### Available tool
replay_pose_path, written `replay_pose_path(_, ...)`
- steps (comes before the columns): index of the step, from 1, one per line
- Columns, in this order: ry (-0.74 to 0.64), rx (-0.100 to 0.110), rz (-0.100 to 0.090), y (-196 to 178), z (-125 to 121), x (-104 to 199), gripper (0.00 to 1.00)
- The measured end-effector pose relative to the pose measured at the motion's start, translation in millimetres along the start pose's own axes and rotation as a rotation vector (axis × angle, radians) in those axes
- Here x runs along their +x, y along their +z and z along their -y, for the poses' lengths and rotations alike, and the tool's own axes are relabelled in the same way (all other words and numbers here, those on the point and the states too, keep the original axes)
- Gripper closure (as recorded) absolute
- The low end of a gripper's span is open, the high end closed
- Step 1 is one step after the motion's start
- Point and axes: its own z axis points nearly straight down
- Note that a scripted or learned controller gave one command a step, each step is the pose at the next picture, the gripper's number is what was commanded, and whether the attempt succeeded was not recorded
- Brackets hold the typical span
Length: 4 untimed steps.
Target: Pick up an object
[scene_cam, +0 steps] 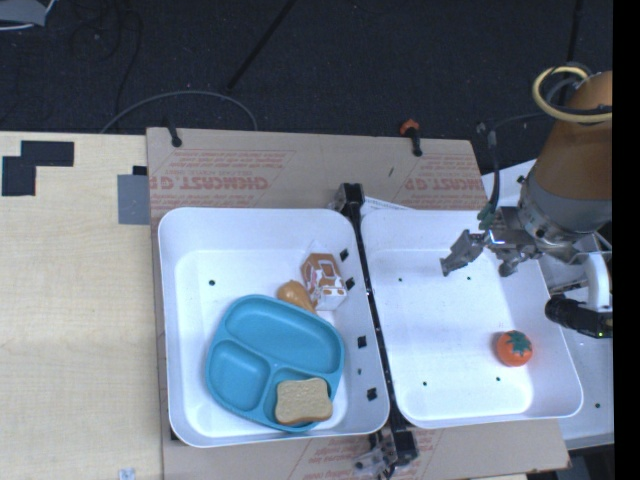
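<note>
Two shallow white bins are seen side by side on the table, set on a sheet of printed cardboard [300,168] that reaches toward the table's far edge. The left bin [185,268] holds a blue divided tray [255,353] lying toward its near side. A slice of toast-coloured bread [303,401] rests in the tray's near right compartment. Just beyond the tray's far rim, an orange-yellow rounded item [295,294] is seen, and touching it on the right lies a small white-and-brown wrapped object [324,278], close to the divider where the two bins meet.

The right bin [420,388] carries a small orange-red tomato-like toy [513,348] with a green top, placed near the bin's right wall and toward its near side. It lies alone on the bin floor, well apart from the other things.

The grey arm [575,168] is seen entering over the table's right edge, with the orange band above the wrist. The gripper [478,250] is held over the far right part of the right bin, well apart from the tomato-like toy. Nothing is seen held in the jaws; whether they stand wide or narrow cannot be told from this view.
</note>
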Motion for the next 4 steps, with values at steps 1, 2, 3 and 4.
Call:
replay_pose_path(1, -0.002, -0.012, 0.002, -6.0, -2.2, -0.2, 0.00)
replay_pose_path(2, -0.001, -0.005, 0.000, 53.8, 6.1, -2.4, 0.00)
replay_pose_path(3, -0.001, -0.004, -0.001, 111.0, 14.5, -8.1, 0.00)
replay_pose_path(4, 0.000, -0.009, 0.001, 151.1, 14.6, -7.2, 0.00)
